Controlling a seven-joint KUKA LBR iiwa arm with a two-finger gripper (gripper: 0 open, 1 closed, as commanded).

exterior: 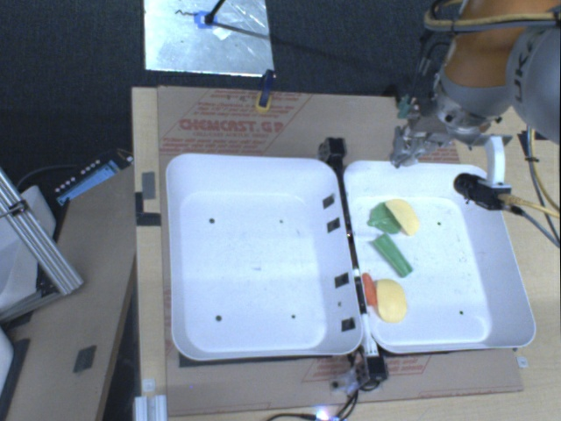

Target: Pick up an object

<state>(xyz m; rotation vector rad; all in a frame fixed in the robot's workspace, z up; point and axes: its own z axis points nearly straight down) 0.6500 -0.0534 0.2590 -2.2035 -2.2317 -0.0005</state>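
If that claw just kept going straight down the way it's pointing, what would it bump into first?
Probably the far rim of the right bin. The gripper hangs over that edge, pointing down. The yellow piece and green block lie nearer the camera, off its line. Depth is hard to judge from one slanted view.

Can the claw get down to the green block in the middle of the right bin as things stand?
Probably yes. The claw hangs over the right bin's far rim, and the green block lies uncovered, apart from the yellow pieces, with nothing between them.
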